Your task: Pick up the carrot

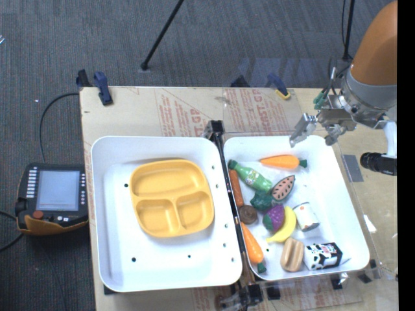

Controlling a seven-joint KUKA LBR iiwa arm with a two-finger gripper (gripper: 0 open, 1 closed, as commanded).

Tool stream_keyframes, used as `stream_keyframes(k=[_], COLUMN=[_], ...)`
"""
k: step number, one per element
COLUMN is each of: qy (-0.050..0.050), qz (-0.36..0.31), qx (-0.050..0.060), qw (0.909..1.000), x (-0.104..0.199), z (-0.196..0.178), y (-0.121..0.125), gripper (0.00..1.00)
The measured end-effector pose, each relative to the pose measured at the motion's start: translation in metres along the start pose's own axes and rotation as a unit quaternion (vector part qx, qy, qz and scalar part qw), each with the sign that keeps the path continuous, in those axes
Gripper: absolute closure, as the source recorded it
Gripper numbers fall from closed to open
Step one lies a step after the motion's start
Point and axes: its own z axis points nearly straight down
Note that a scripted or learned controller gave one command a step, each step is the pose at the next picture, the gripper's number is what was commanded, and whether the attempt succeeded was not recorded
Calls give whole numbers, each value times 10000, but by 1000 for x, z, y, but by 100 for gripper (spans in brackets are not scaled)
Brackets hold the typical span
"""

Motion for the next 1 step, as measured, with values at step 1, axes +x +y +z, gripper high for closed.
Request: stream_keyframes(k=[1], qy=[18], qz=[197], qx=[73], qw=[9998], x=[-14], z=[122], y=[17], gripper=[0])
